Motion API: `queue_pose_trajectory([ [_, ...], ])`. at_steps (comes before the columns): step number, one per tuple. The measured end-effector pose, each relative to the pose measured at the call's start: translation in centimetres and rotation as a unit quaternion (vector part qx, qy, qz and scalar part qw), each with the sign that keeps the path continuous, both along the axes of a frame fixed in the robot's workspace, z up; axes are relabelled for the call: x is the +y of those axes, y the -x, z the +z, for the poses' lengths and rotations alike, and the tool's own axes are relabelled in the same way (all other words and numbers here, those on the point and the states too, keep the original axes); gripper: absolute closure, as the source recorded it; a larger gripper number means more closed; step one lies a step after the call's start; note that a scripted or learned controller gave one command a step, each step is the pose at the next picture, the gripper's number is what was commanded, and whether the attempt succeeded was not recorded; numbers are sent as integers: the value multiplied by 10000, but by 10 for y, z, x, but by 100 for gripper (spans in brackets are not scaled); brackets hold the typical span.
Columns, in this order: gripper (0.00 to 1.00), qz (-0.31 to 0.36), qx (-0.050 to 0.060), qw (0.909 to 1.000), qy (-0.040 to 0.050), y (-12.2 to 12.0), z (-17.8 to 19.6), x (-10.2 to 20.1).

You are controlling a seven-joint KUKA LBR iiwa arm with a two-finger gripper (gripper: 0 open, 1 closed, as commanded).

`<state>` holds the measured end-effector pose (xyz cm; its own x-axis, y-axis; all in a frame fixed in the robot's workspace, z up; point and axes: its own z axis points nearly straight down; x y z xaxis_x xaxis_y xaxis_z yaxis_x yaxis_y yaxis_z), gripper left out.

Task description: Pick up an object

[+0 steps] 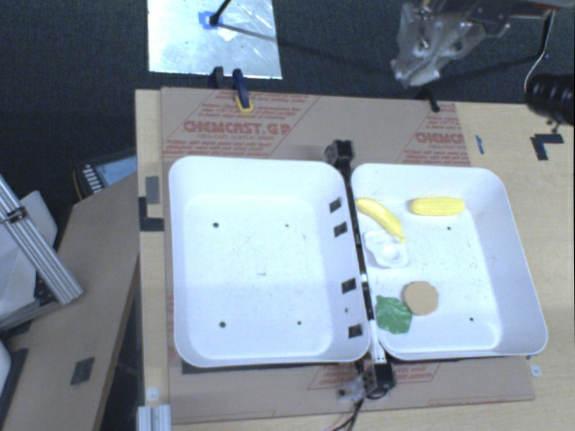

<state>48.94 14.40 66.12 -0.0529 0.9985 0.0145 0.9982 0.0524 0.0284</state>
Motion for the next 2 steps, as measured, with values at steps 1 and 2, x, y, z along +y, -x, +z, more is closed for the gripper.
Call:
queue_pose_trajectory([
  [1, 100, 8, -10, 10000, -7, 0, 11, 0],
  [2, 100, 15, -22, 10000, -14, 0, 22, 0],
])
